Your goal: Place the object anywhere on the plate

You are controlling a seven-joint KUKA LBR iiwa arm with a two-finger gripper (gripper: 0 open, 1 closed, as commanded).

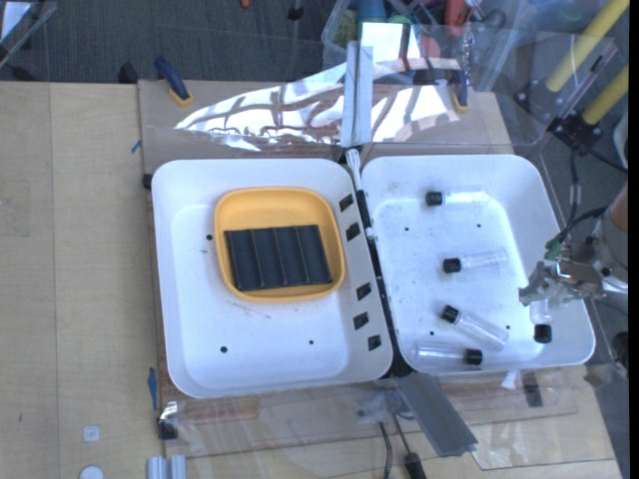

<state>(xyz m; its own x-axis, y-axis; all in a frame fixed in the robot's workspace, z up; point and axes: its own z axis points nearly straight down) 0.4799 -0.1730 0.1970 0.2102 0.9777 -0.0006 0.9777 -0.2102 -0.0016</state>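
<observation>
Camera view, layout: two white bins side by side; left bin (pixel 190 352) at centre-left of frame, right bin (pixel 519 183) at centre-right.
Plate: yellow plate (pixel 232 216), squarish with rounded corners, in the upper middle of the left bin; a dark ribbed insert (pixel 278 256) lies on it.
Objects: clear vials with black caps, all in the right bin. One vial (pixel 456 199) at upper centre, a second vial (pixel 476 262) at mid-bin, a third vial (pixel 473 323) below it, a fourth vial (pixel 451 354) along the lower edge. A loose black cap (pixel 542 333) sits at lower right.
Gripper: gripper (pixel 547 283) at the right edge of the right bin, just above the loose cap; nothing visible between the fingers.
Jaws: cannot tell whether parted or closed, too small and cluttered.
Step in hand (judgement): picking a vial; none is on the plate yet.
How to do it well (judgement): take the third vial, nearest the gripper and lying apart from the others; close across the barrel, not along it, since it may roll; lift clear of the divider before crossing left.
Writing: no legible labels or brands.
</observation>
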